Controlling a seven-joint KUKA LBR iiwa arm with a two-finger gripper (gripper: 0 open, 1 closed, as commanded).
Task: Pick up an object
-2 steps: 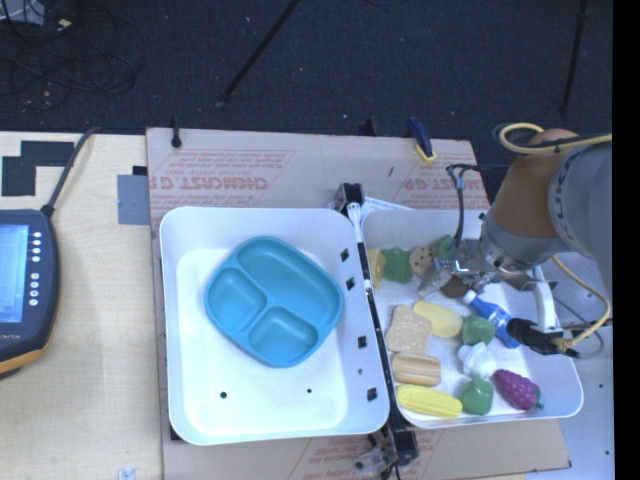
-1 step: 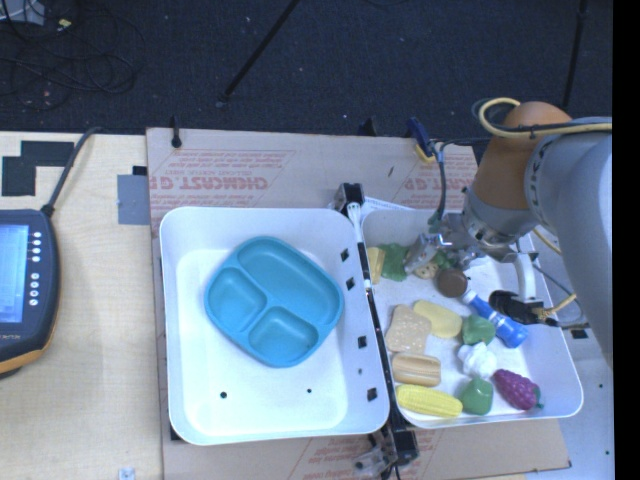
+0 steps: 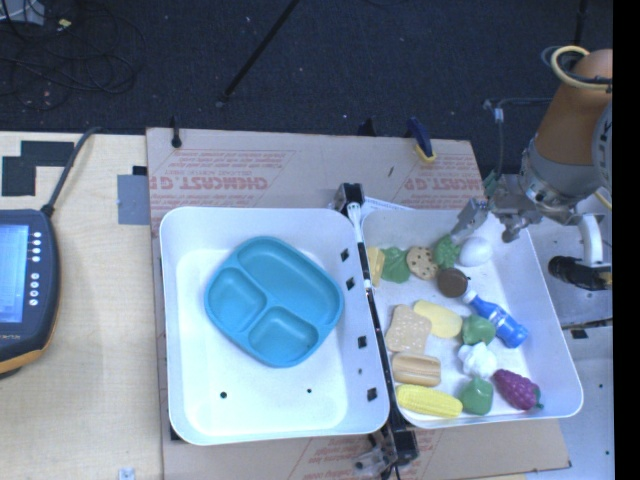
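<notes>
Toy foods [image 3: 440,343] lie heaped in the right bin [image 3: 555,298], mostly below and left of the tool [image 3: 490,223], whose grip I cannot tell, hovering beside a white piece [image 3: 475,252].

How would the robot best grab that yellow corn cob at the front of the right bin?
Probably from straight above, at the middle of the corn cob, with the fingers closing across its narrow width. It lies flat and long, roughly left to right. The bin's front wall and the bread roll crowd its long sides, so the room is tight.
</notes>
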